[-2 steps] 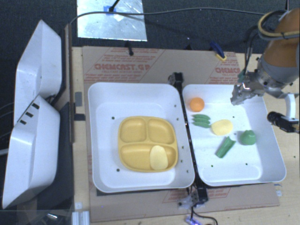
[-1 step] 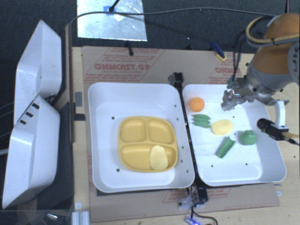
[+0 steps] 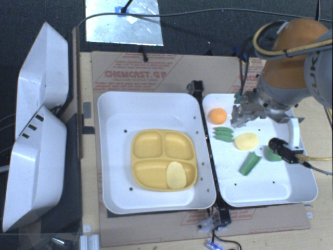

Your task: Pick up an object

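in the right-hand white bin (image 3: 270,191), near its far edge, the gripper (image 3: 240,117) hangs low over the floor of the bin, carried by the grey arm (image 3: 317,72) with its orange band (image 3: 291,51) reaching in from the right. whether the gripper is wide, narrow or closed on anything i cannot tell, since the wrist body hides its tip. just to its left, close but apparently apart, sits a small orange ball (image 3: 218,115). below the ball lies a green pea pod (image 3: 223,134), and beside that, nearer the bin's middle, a pale yellow lemon-like piece (image 3: 246,141). a green cucumber-shaped piece (image 3: 250,163) lies tilted below the yellow one, and another green item (image 3: 271,153) sits to the right, partly covered by a black cylindrical fitting (image 3: 278,147) on the arm with a cable running off it.

the left white bin (image 3: 112,191) holds a yellow divided tray (image 3: 143,145) with three compartments; a pale yellow oval piece (image 3: 176,175) rests in the near right compartment. the two bins touch along a black clamp strip (image 3: 207,145). both stand on a cardboard sheet (image 3: 135,72) with red printing. a shiny metal plate (image 3: 122,14) lies on the dark carpet beyond, and white housing (image 3: 39,124) stands at the left.
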`<state>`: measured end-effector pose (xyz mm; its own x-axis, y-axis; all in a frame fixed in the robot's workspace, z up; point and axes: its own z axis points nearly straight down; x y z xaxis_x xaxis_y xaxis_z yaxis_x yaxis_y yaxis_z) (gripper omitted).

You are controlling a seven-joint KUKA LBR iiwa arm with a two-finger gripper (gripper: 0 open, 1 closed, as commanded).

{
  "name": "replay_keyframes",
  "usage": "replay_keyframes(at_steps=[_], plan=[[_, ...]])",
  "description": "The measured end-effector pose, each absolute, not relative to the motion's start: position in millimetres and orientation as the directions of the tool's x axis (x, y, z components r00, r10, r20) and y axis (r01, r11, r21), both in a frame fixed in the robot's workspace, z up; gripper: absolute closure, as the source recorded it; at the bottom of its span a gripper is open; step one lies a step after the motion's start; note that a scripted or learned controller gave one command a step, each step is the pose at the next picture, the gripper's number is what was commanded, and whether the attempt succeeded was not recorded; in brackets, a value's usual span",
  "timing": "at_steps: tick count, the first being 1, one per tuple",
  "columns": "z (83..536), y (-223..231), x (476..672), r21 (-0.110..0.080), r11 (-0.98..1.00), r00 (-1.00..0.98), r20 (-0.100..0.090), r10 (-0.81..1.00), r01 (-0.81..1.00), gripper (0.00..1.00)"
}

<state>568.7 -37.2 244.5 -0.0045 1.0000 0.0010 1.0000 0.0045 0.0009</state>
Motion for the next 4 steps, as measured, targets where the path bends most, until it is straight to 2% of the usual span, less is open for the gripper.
replay_keyframes(at_steps=[1,3,4], plan=[[231.3,7.4,541.6,-0.001,0.004,-0.004,0.001,1.000,1.000,1.00],[235.8,92.7,506.6,0.001,0.005,-0.005,0.001,1.000,1.000,1.00],[235.6,90.5,507.1,0.001,0.000,0.000,0.000,1.000,1.000,0.00]])
